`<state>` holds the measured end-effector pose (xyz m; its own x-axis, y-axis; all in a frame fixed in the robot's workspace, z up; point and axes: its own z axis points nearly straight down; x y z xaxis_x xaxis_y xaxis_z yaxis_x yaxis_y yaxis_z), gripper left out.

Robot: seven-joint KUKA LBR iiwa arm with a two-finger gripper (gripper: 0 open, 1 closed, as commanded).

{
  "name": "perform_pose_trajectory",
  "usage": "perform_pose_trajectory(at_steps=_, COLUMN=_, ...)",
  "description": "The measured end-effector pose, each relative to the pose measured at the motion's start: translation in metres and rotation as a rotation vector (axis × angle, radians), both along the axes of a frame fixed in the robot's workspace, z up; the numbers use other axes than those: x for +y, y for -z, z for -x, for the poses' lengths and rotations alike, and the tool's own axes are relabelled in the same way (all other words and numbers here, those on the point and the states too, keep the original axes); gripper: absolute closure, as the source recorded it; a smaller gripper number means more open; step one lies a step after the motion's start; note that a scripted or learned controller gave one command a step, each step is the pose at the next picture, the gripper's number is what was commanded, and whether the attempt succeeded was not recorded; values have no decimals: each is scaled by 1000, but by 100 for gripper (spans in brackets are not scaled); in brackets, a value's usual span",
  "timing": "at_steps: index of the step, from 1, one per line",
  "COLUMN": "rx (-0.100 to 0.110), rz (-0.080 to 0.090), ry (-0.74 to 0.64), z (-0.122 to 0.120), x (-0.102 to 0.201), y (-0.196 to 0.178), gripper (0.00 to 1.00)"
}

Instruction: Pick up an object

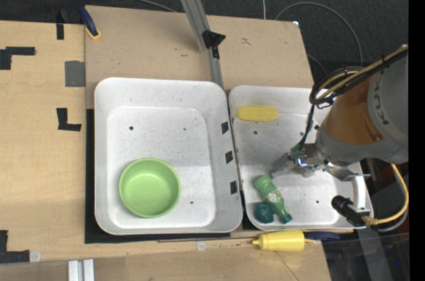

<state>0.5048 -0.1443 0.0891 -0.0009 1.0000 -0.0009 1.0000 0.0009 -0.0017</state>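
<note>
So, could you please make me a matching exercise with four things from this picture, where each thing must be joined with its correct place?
Things:
1. green bowl
2. yellow corn cob
3. green bottle
4. yellow object

Places:
A. outside the bins, on the bench at the near edge
B. right bin, near corner
C. left bin, near corner
D. right bin, far side

Pairs: 1-C, 2-D, 3-B, 4-A
</note>
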Motion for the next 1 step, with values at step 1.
perform_pose_trajectory(at_steps=1, rx=2, rz=-2, ry=-1, z=0, x=1, y=-10, gripper=100)
